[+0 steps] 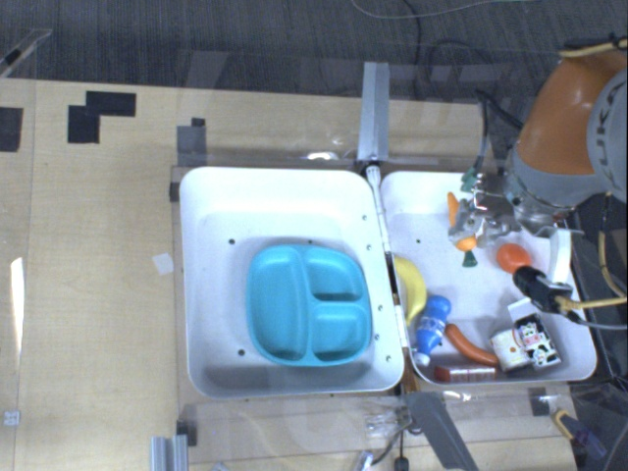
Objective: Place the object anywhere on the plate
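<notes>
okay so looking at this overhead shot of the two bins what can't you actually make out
- Gripper: whether it grips the small orange carrot-shaped toy beside it; the metal parts blur together in the camera view.
- Yellow banana: its lower end lies hidden under the blue plastic bottle.
- Small white printed carton: its print is too small to read.
- Grey arm with orange band: cut off by the right edge.
- Blue divided plate: fully visible.

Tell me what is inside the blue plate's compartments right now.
The blue plate in the left bin shows bare blue floors in all three compartments. The shadowed near rim hides nothing I can make out. The toys lie in the right bin.
</notes>
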You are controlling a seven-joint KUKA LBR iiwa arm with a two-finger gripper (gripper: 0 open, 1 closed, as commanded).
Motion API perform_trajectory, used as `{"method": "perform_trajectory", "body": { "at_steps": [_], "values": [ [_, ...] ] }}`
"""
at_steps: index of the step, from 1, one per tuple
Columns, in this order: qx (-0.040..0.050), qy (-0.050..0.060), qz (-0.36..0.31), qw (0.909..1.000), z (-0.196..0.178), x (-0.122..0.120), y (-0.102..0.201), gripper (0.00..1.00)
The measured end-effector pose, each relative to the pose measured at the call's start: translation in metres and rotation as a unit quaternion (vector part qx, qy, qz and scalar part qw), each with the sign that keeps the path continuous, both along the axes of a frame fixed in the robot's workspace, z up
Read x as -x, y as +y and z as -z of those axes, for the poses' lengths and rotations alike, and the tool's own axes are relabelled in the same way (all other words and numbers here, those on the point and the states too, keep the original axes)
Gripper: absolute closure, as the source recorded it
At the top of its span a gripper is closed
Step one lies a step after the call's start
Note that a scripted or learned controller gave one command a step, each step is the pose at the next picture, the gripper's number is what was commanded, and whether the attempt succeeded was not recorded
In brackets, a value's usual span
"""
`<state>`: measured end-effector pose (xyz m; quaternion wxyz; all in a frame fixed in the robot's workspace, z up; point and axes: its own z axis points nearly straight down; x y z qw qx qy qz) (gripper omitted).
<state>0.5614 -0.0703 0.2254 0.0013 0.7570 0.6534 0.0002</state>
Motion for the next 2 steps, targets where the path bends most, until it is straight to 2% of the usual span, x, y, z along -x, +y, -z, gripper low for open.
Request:
{"method": "perform_trajectory", "body": {
  "at_steps": [1,2],
  "values": [
    [-0.0011,0.001,-0.098,0.9952,0.024,-0.004,0.082,1.00],
    [-0.0010,0.001,-0.171,0.9852,0.041,0.015,0.136,1.00]
  ]
}}
